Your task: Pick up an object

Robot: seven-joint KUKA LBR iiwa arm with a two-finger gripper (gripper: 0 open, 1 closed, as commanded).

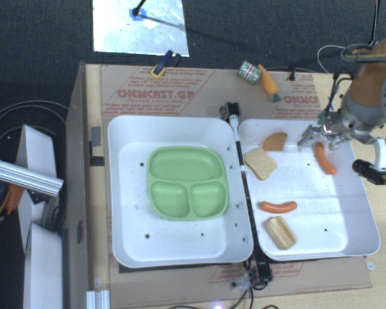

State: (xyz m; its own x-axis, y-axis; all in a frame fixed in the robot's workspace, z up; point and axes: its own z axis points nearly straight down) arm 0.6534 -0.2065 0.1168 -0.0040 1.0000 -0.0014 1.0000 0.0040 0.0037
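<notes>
My gripper (pixel 321 138) hangs over the far right part of the right bin (pixel 347 237), its metal fingers (pixel 307 138) spread open. An orange-red sausage (pixel 325 159) lies in the bin right below the fingertips, its upper end between them but not gripped. Also in this bin are a tan bread slice (pixel 262 164), a brown wedge (pixel 275 141), a second red sausage (pixel 278 206) and a hot dog bun (pixel 280 232).
The left bin (pixel 132 237) holds a green divided plate (pixel 188 182). Behind the bins on the cardboard lie a toy carrot (pixel 268 81), a small green can (pixel 249 71) and a yellow and blue clip (pixel 162 64).
</notes>
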